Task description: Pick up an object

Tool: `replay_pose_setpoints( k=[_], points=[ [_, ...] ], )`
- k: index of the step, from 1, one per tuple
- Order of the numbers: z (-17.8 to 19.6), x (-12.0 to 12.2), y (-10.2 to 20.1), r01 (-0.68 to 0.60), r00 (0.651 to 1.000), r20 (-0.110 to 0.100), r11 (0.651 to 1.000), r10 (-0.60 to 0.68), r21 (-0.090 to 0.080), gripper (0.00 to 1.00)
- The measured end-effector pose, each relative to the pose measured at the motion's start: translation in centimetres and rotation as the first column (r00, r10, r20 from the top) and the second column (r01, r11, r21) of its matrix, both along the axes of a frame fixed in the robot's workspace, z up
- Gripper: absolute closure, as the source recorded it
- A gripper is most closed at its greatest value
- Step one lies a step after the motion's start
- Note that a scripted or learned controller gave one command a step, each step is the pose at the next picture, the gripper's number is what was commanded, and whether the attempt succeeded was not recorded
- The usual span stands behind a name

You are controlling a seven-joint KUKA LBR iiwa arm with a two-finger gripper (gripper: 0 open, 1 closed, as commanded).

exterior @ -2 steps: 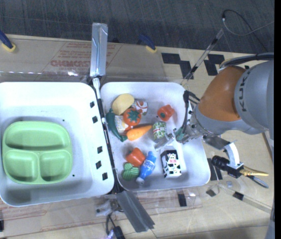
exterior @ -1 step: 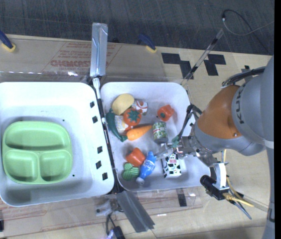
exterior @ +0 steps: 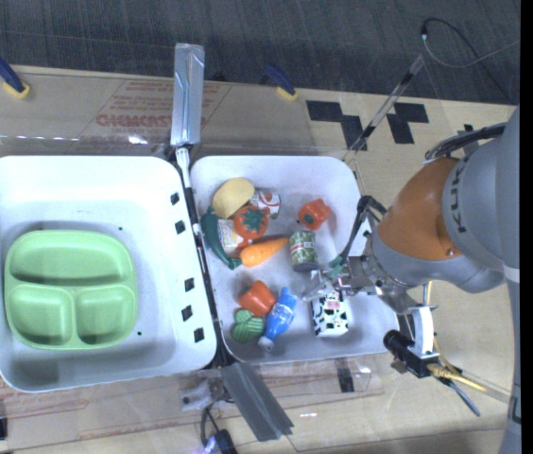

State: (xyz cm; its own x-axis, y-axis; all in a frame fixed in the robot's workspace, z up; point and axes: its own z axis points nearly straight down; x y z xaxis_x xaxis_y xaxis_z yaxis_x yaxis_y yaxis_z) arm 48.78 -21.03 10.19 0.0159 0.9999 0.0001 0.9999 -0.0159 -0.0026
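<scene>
The claw [exterior: 335, 274] hangs in the right white plastic bin [exterior: 342, 173], just above the black-and-white spotted cow-pattern mug [exterior: 330, 315]. Whether it is spread or pinching cannot be told. A small green tin can [exterior: 302, 250] stands just left of the claw.

My gripper [exterior: 335, 280] hangs low in the right bin [exterior: 342, 173], just above the black-and-white cow mug [exterior: 330, 315]. A carrot [exterior: 264, 251], a tin [exterior: 302, 250] and a blue bottle [exterior: 280, 317] lie nearby. The left bin [exterior: 21, 183] holds a green divided tray [exterior: 70, 288].

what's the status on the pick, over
Gripper low in right bin, beside cow mug. Nothing seen held. Can and carrot crowd close.
</scene>
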Motion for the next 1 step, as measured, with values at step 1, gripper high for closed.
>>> replay_pose_setpoints(
  k=[1],
  points=[
    [10.47,-1.03,4.01,0.121,0.993,0.002,0.993,-0.121,0.000,1.00]
  ],
)
